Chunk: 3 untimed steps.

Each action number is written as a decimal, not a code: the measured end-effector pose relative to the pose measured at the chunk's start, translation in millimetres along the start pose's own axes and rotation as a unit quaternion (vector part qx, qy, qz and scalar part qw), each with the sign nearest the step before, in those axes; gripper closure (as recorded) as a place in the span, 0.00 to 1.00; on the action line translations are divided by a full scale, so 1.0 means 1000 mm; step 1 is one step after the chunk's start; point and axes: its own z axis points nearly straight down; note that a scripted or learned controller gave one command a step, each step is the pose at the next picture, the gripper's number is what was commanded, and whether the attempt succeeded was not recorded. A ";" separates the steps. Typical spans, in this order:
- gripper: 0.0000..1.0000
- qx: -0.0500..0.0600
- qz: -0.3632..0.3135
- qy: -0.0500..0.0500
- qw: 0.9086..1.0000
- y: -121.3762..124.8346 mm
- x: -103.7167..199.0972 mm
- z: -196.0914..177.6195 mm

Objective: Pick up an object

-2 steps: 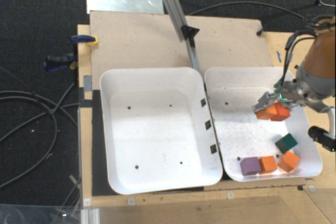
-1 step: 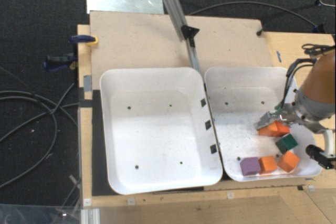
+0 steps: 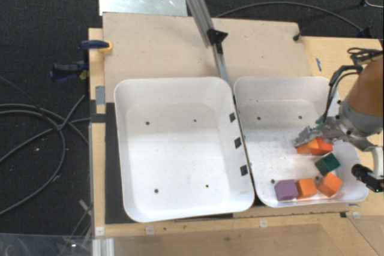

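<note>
A: Where's the gripper (image 3: pixel 307 139)?

B: Right bin (image 3: pixel 270 93), near its right edge, low over the blocks. Arm (image 3: pixel 366 102) comes in from the right.

A: Fingers?

B: Can't tell, apart or together. Tips sit right at an orange block (image 3: pixel 316 146), touching or just above it; no block clearly between them.

A: So nothing held?

B: I'd say not yet. That orange block lies just below-right of the tips, long axis roughly along the bin's front edge. Likely the target.

A: Count.

B: Five blocks, all in the right bin's front-right corner: three orange, one green, one purple. Green block (image 3: pixel 327 163) just front of the target. Along the front edge: purple block (image 3: pixel 286 189), second orange (image 3: pixel 306 187), third orange (image 3: pixel 329 184), close together. Left bin (image 3: pixel 144 93): two bins total.
</note>
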 end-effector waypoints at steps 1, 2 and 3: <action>1.00 -0.003 -0.004 0.001 1.000 0.047 0.068 -0.056; 1.00 -0.001 -0.004 0.002 1.000 0.058 0.155 -0.095; 1.00 0.002 -0.004 0.002 1.000 0.048 0.241 -0.079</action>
